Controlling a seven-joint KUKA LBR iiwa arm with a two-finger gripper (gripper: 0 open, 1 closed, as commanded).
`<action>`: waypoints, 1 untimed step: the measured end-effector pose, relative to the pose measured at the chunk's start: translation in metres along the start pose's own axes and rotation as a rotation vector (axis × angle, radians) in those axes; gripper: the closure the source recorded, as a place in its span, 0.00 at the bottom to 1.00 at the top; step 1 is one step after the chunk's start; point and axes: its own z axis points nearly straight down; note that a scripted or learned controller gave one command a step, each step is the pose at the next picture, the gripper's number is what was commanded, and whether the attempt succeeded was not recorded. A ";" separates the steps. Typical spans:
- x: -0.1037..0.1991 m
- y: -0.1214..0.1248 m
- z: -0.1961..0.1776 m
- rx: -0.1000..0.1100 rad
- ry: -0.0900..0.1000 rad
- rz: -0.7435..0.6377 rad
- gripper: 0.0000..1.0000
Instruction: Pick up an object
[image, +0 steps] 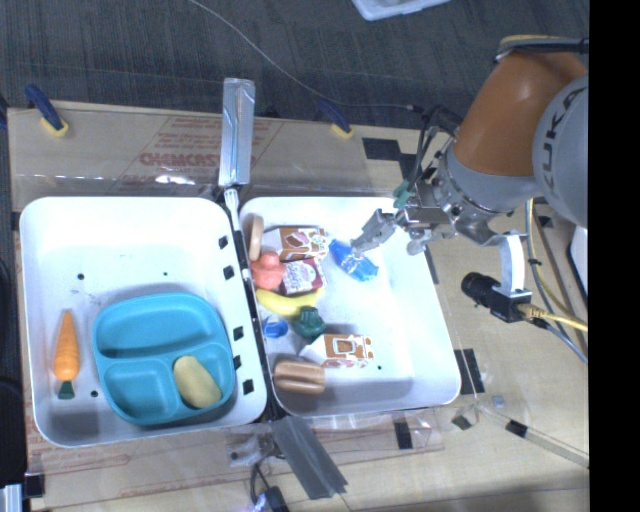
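White plastic forms the two shallow bins on the worktop (500, 440). The right bin (420, 345) holds a cluster along its left wall: a hot-dog bun (255, 238) at the far left corner, a pink-red toy (266, 272) beside it, a brown snack packet (302, 246), a banana (285, 302) with a dark item on it, a small blue piece (275, 327), a dark green toy (309, 324), a second brown packet (346, 349) and a bread roll (298, 375) near the front edge. A blue object (356, 262) lies apart from these, toward the bin's far middle.

The claw (374, 232) sits just above and touching the blue object's far end; whether its fingers are spread or closed cannot be told.

The left bin (40, 225) carries a blue divided tray (150, 330) with a yellow-green potato-shaped toy (197, 381) in its front right compartment. A carrot (66, 348) lies along the bin's left wall.
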 end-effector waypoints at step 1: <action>0.005 0.015 0.151 0.011 0.003 -0.109 0.00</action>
